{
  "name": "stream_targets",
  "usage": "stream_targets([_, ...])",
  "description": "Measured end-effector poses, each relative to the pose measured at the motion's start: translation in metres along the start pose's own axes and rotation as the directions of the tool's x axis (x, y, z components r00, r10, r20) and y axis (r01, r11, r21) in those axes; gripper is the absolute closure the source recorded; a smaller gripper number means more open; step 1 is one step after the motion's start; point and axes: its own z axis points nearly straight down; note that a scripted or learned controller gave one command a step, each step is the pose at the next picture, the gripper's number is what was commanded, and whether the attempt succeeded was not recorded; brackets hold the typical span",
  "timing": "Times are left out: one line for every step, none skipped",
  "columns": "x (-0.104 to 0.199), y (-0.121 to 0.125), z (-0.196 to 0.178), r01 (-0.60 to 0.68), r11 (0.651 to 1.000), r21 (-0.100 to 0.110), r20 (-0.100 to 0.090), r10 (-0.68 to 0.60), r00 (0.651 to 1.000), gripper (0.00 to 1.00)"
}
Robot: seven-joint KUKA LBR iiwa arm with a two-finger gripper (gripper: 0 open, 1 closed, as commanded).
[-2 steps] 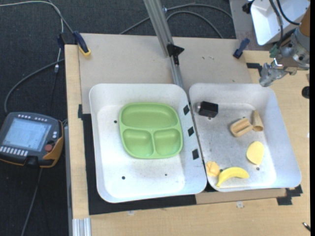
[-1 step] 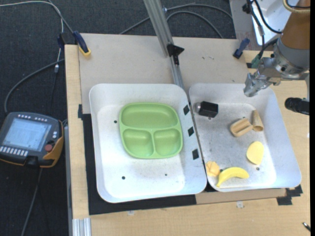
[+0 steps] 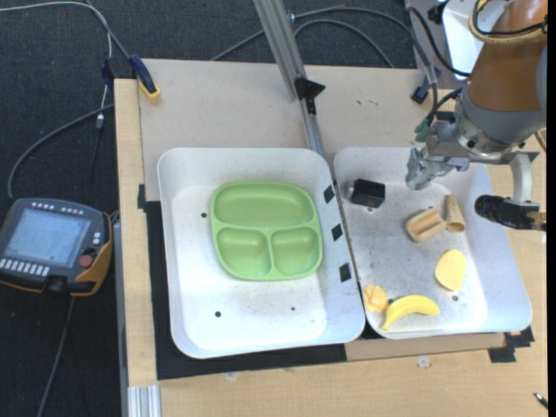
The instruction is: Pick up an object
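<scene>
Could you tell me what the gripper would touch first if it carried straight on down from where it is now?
Probably bare floor of the right bin: the gripper points down over it, with the wooden block just nearer the camera. Depth is unclear.

We count two white bins on the bench: the left bin holds one green divided plate with three compartments. In the right bin we count six loose things: one black block, two tan wooden pieces, one banana, one pale yellow slice and one small orange-yellow piece.
</scene>
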Motion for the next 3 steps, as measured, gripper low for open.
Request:
stream_targets([0.053, -0.023, 0.013, 0.001, 1.0, 0.001, 0.0, -0.001, 1.0, 1.0])
stream_targets([0.108, -0.041, 0.006, 0.002, 1.0, -0.001, -0.001, -0.002, 1.0, 1.0])
stream_targets([0.165, -0.063, 0.019, 0.002, 1.0, 0.001, 0.0, -0.002, 1.0, 1.0])
